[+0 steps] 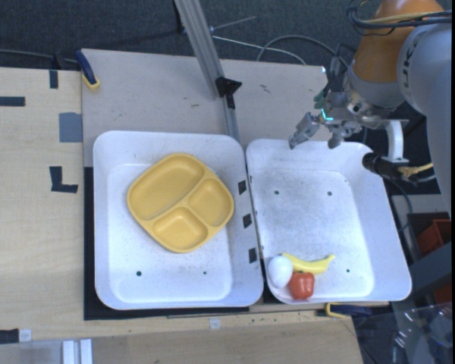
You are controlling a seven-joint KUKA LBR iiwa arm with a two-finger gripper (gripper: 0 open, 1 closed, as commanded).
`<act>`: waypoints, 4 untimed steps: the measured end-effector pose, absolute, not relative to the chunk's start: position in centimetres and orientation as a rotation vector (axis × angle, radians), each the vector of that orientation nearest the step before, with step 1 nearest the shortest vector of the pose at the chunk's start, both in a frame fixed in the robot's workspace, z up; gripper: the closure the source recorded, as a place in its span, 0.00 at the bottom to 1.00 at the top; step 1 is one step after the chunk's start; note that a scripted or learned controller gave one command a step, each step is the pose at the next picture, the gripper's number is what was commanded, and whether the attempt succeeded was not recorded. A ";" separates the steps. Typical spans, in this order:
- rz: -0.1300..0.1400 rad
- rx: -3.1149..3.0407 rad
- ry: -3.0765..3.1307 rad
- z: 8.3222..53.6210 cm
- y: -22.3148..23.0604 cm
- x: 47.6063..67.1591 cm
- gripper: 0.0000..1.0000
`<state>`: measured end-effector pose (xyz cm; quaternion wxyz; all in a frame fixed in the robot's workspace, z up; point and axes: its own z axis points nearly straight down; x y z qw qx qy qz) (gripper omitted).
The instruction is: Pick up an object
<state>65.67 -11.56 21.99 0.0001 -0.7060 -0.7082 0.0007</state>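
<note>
In the right bin point(326, 203), three small things lie huddled at the near edge: a yellow banana point(312, 263), a white egg-like ball point(279, 271) and a red pepper-like piece point(302, 284). My gripper point(316, 136) hangs over the far rim of that bin, well away from them. Its two fingers point(301, 133) are spread apart with nothing between them.
The left bin point(114, 226) holds a yellow divided plate point(180, 202). A slanted metal pole point(205, 44) rises from between the bins at the back. The arm's grey body and orange band point(394, 29) fill the upper right. Cables lie behind the bins.
</note>
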 end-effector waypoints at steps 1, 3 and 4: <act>0.010 -2.217 -2.219 15.7 -12.2 65.5 0.00; 0.005 -2.219 -2.223 8.8 -11.1 65.0 0.00; 0.004 -2.217 -2.224 9.8 -11.0 65.0 1.00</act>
